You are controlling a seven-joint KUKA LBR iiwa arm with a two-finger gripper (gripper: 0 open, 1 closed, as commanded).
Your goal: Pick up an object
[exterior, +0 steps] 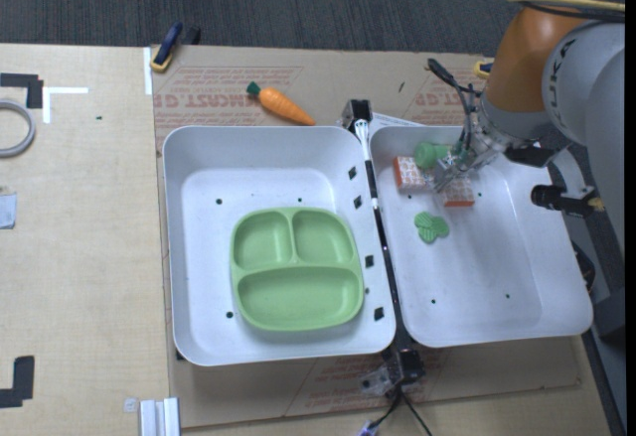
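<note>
You see the gripper (452,169) low in the right bin (497,310), among a red block (409,172) and green pieces (431,227), but nothing is lifted, and its state I cannot tell.

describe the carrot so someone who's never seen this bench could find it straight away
Start at the left white bin, the one holding the green divided plate. Look just past its far rim, on the brown cardboard: the carrot lies there outside both bins. It is the only orange, tapered thing with a green tip.

divided plate (296,270) in left bin (189,225), carrot (282,104) behind it
</note>
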